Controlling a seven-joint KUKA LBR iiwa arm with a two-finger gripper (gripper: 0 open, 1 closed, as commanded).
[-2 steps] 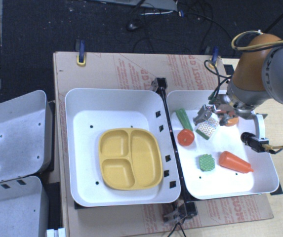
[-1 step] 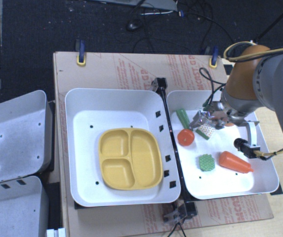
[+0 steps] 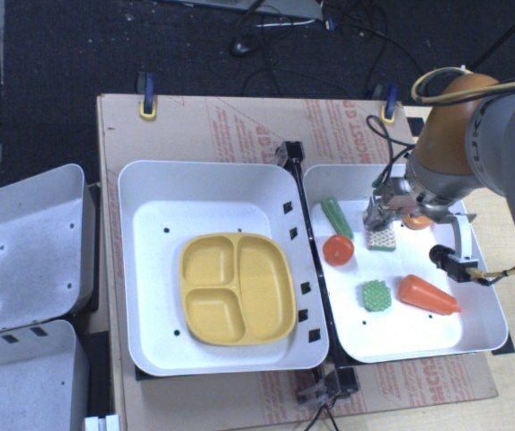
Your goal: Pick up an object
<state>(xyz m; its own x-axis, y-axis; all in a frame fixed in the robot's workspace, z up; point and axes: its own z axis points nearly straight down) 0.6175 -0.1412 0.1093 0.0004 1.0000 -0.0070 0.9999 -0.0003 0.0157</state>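
My gripper [image 3: 381, 221] hangs low over the back half of the right bin [image 3: 482, 330]. Directly beneath its tip lies a small pale checkered block [image 3: 382, 240] with a green edge; I cannot tell whether the two touch. To the left of the gripper lie a green cucumber-shaped piece [image 3: 336, 215] and a red tomato [image 3: 338, 250]. Nearer the front sit a green knobbly square [image 3: 376, 295] and an orange carrot [image 3: 428, 295]. A small orange thing [image 3: 416, 224] peeks out just right of the gripper.
The left bin [image 3: 149, 241] holds a yellow divided plate [image 3: 237, 287]. A black divider [image 3: 309, 250] runs between the bins. A black cable fitting [image 3: 450, 263] hangs from the arm over the right bin. Two white trays [image 3: 23, 241] lie off the bench at left.
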